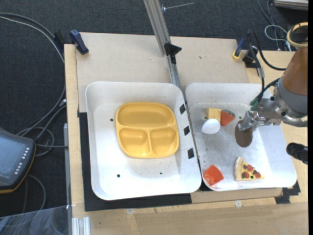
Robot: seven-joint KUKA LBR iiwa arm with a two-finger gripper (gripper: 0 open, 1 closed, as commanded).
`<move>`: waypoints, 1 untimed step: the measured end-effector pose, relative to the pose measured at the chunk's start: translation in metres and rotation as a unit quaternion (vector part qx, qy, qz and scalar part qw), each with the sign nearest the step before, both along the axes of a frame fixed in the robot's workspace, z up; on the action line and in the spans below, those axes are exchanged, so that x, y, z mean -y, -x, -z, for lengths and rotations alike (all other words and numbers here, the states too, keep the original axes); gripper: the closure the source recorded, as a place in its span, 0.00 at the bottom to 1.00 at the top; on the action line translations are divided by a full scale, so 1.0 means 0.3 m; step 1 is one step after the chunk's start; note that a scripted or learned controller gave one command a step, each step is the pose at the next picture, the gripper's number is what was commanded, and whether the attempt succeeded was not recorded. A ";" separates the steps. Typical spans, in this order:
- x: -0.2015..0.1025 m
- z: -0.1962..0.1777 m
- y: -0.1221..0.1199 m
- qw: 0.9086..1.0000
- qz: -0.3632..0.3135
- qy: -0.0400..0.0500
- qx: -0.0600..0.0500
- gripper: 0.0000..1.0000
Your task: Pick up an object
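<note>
Hand over right bin, pick pending

We see the hand (246, 126) low above a brown object (243, 137), likely the target; we cannot tell its grip state. White egg (211, 127) and pizza slice (247, 170) lie nearby, apart

no legible text, no labels, no brands, no numbers

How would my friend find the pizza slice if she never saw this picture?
Look in the right-hand white bin, down at its near edge. The pizza slice lies there beside an orange-red piece. It alone is a pale wedge dotted with red toppings.
</note>
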State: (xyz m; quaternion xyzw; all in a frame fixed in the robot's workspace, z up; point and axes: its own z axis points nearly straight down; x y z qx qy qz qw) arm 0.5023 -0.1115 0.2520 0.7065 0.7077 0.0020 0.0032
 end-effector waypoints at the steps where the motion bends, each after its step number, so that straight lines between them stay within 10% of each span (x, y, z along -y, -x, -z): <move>1: 0.000 -0.154 -0.004 1.000 0.000 0.000 0.000 1.00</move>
